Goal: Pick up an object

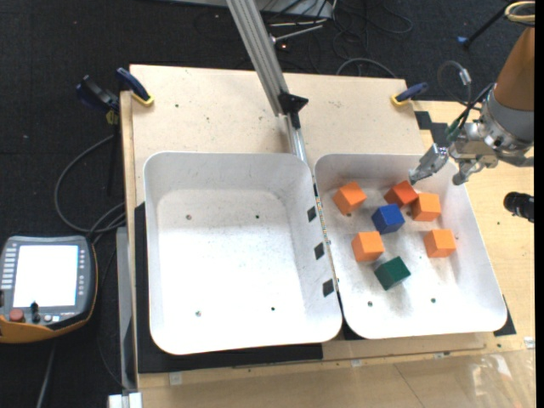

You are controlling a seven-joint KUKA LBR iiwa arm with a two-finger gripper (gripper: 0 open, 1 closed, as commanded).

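Note:
The right bin (pixel 476 296) holds several blocks: an orange one (pixel 349 198) at the back left, a red-orange one (pixel 401 195), an orange one (pixel 426 206) beside it, a blue one (pixel 388 218), an orange one (pixel 367 246), another orange one (pixel 439 242) and a dark green one (pixel 393 272). My gripper (pixel 445 167) hangs open over the bin's back right rim, just above and right of the red-orange block. Nothing sits between its fingers.
The left bin (pixel 170 228) lies beside the right one on the wooden bench. A slanted metal pole (pixel 259 45) rises from between the bins at the back. Clamps (pixel 134 85) hold the bench's back corners. A teach pendant (pixel 44 289) lies at far left.

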